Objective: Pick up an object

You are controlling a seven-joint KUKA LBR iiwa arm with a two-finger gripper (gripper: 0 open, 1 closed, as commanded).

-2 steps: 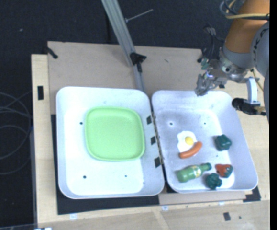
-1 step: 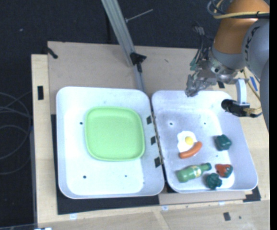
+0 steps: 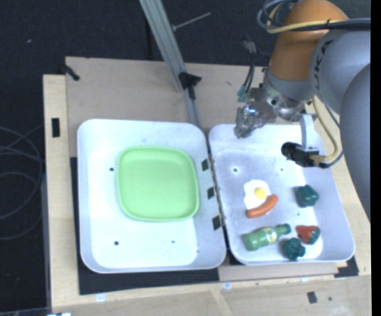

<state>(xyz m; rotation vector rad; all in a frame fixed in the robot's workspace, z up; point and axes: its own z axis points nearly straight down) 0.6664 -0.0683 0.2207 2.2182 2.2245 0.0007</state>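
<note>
The right bin (image 3: 328,176) holds a toy fried egg (image 3: 256,191), an orange sausage (image 3: 262,207), a green bottle (image 3: 264,236), a dark green piece (image 3: 306,195), a red piece (image 3: 308,233) and a green broccoli-like piece (image 3: 293,248). My gripper (image 3: 245,125) hangs over that bin's far left corner, well away from the objects. Nothing shows between its fingers.
The left bin (image 3: 98,176) carries a light green square plate (image 3: 157,183). A grey slanted pole (image 3: 167,45) rises behind the bins. The arm's grey body and a black cable fitting (image 3: 299,153) overhang the right bin's far right part.
</note>
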